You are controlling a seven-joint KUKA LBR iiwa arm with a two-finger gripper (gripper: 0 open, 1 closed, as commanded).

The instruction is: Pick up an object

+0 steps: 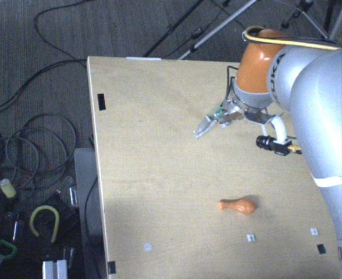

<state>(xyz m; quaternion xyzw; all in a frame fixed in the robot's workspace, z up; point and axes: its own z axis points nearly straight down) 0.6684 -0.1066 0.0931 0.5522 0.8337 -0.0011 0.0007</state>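
Hand (201, 131): I see it over the worktop (153, 173), nothing in it; fingers apart or together, I cannot tell.
Orange object (238, 206): lying on the worktop, well apart from the hand.

Grey arm (313, 115), orange band (257, 68), small metal gripper (209, 124)

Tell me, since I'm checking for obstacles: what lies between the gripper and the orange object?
Nothing: the camera view shows bare tan bench surface between the gripper and the orange object.
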